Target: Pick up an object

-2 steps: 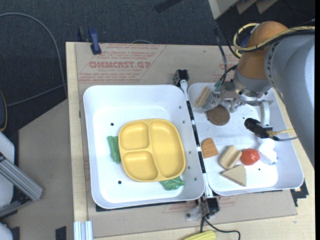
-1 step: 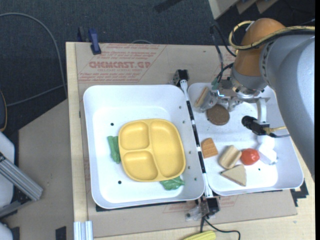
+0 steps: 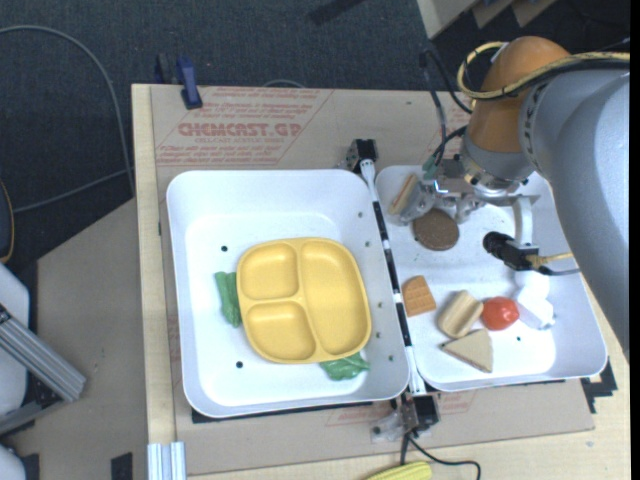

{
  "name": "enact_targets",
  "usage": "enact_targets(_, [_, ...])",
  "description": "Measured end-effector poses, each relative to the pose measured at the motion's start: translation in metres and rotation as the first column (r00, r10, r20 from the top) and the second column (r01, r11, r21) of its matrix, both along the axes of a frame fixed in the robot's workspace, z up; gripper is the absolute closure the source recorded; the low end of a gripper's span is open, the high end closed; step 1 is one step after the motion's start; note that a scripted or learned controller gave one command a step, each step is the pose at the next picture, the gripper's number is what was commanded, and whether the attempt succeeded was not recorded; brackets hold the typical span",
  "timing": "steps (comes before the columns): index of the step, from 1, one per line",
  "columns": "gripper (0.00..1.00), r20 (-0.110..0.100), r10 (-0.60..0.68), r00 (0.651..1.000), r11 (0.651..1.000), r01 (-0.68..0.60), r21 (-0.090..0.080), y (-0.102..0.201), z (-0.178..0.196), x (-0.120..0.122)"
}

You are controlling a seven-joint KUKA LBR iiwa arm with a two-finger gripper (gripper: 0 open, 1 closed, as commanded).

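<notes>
Overhead, pincer (image 3: 437, 200) above round brown cookie (image 3: 436, 232) — grip state unclear — yellow sectioned plastic tray (image 3: 302, 299) left.

The table (image 3: 110, 268) is topped by a tan board (image 3: 240, 128) on which red lettering is printed. Two shallow white bins are set directly on it, side by side and touching along their inner rims: the left bin (image 3: 190, 228) and the right bin (image 3: 575, 343). A blue clip (image 3: 187, 83) is fixed at the board's far left corner.
</notes>
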State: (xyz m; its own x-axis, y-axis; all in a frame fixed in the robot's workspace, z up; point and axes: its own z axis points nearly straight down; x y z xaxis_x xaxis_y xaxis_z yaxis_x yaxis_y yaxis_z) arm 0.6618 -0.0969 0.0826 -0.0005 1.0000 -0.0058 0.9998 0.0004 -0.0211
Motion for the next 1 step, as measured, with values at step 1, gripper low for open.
enact_targets(1, [0.00, 0.002, 0.001, 1.000, 1.000, -0.001, 0.004, -0.0057, -0.0005, 0.0006])
